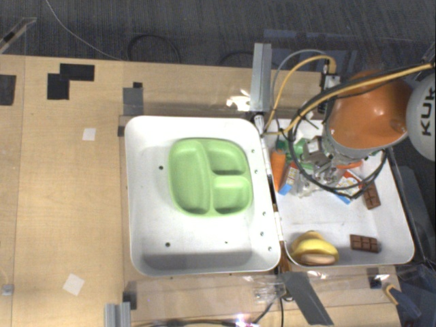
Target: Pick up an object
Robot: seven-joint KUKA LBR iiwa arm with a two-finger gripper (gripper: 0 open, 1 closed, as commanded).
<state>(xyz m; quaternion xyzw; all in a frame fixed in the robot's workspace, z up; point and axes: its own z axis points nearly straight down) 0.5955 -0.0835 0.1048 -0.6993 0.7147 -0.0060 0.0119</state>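
Note:
In the camera view the arm comes in from the right over the right bin [402, 247]. Its orange band and wrist cover the gripper [320, 172], which is low in the bin's upper part among cables. Just left of it stands an orange carrot-like item [279, 165] against the bin's left wall, with small blue and light items [293, 181] beside it. A yellow banana-like fruit [313, 248] lies at the bin's near left corner. Two brown chocolate bars lie in the bin: one near the front right [364, 243], one further up right [370, 197].
The left bin [146, 251] holds a green divided plate [208, 176] at its middle. A metal post [261, 77] stands behind the two bins. Cables loop around the wrist. Bare wooden bench spreads to the left.

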